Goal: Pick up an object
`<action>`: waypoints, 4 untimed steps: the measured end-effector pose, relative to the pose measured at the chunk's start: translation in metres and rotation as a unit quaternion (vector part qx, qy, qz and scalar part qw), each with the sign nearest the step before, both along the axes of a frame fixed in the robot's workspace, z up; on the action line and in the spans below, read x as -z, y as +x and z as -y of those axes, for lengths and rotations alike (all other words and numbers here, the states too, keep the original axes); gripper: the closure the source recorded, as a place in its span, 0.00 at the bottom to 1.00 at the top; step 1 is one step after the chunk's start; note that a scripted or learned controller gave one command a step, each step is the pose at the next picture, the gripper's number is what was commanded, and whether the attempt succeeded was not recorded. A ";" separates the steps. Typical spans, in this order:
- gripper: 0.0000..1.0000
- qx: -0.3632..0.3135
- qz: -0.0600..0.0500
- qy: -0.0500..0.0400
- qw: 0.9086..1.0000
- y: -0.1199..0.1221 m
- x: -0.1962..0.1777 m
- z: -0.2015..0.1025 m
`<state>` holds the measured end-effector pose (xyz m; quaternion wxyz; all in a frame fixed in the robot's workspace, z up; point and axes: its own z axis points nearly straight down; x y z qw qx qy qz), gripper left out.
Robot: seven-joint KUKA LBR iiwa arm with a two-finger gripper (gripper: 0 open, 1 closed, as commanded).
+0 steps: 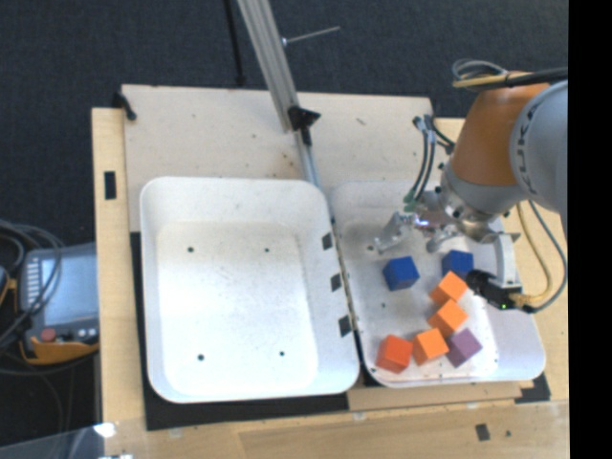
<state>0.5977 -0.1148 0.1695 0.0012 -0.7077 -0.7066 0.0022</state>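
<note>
the gripper [418, 234] hangs over the back of the right bin [521, 357], fingers spread apart and holding nothing. a blue cube [401, 273] lies just below it — a second blue cube [459, 262] beside it, with orange cubes [448, 315] and a purple cube [465, 346] toward the bin's front.
</note>
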 end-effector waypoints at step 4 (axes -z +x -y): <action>1.00 -0.002 0.007 0.000 1.000 0.012 -0.096 -0.001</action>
